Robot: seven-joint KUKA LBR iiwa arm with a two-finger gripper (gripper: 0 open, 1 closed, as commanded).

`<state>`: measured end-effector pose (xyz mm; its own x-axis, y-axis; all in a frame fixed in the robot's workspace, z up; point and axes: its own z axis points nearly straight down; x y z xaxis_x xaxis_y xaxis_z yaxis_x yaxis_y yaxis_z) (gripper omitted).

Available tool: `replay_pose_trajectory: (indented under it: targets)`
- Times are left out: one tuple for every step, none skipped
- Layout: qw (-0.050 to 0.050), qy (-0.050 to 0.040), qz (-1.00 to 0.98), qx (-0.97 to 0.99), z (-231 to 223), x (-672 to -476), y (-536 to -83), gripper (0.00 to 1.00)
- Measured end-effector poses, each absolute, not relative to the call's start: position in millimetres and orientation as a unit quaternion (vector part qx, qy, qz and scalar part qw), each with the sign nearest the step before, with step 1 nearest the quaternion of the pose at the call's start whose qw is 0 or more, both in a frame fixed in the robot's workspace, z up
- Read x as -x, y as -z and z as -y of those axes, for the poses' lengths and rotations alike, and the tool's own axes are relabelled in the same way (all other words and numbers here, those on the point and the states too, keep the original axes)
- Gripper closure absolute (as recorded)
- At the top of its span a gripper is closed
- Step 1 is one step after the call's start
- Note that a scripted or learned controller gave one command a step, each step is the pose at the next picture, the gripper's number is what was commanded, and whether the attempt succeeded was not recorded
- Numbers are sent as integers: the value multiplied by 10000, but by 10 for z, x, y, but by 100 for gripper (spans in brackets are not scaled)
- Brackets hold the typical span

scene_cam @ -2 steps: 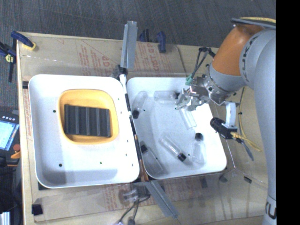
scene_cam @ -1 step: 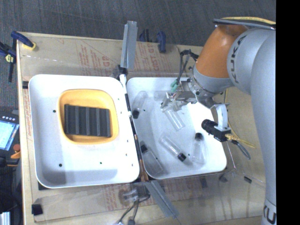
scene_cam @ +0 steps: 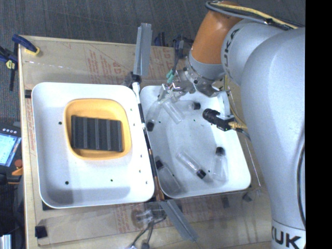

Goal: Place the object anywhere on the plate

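End effector [scene_cam: 174, 90] hung over the far corner of the right bin [scene_cam: 238, 178], apparently above a clear vial [scene_cam: 174, 110]; how it was set could not be told; more black-capped clear vials [scene_cam: 191, 165] lay nearer in that bin; each looked light, stiff and slippery, best taken across the middle of its barrel; the yellow plate [scene_cam: 96, 108] sat in the left bin [scene_cam: 52, 180], carrying a dark ridged block [scene_cam: 98, 133]; both bins rested on the worktop [scene_cam: 78, 56].

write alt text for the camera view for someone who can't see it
A grey arm's gripper sits over the right white bin, which holds clear vials with black caps. The left bin holds a yellow plate with a dark ribbed insert.
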<state>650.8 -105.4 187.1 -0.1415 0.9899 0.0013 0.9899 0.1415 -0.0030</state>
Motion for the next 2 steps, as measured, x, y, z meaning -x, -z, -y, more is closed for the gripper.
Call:
replay_pose_trajectory:
  targets:
    - [21, -11, 8210, 5709, 628, -6323, -2091, 100]
    - [15, -7, 9007, 4344, 485, -6279, -1920, 100]
